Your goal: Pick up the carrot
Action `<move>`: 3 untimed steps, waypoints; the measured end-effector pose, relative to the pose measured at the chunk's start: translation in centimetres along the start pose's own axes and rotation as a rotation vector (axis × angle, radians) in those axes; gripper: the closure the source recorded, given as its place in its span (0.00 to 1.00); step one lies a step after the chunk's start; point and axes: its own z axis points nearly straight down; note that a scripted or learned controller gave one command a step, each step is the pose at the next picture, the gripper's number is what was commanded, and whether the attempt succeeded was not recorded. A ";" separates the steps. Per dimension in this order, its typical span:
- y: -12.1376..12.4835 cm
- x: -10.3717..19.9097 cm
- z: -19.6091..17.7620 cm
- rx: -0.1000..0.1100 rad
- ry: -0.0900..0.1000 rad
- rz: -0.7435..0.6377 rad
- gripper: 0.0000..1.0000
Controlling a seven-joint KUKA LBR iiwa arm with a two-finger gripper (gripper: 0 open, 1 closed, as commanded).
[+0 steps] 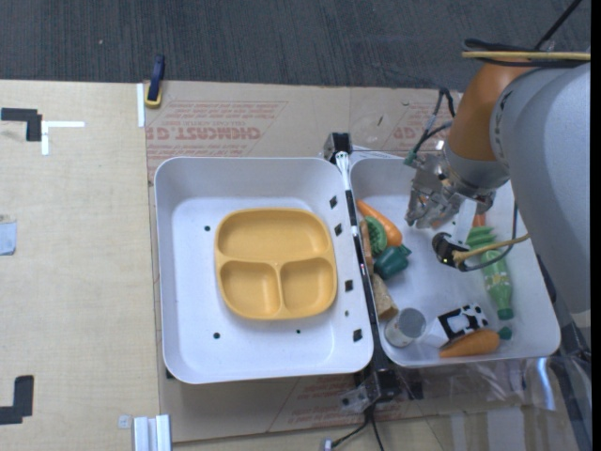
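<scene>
Grey arm [554, 148], orange band, dark cables

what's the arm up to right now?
The grey KUKA arm reaches in from the right over the right-hand white bin, its pincer hanging above the bin's upper part. An orange carrot with a green top lies just left of it by the divider, not held. The yellow three-compartment plate sits in the left-hand white bin.

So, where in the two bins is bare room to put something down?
Left bin: a bare white floor strip rings the yellow divided plate. Right bin: a small open patch between the gripper and the grey cup; its left wall and front are crowded with the carrot and other toys.
</scene>
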 end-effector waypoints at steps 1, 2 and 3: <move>0.0 0.0 0.0 0.000 0.000 0.000 0.00; 0.0 -0.1 -0.9 0.002 -0.003 -0.004 1.00; 0.0 -0.1 -0.9 0.002 -0.003 -0.004 0.00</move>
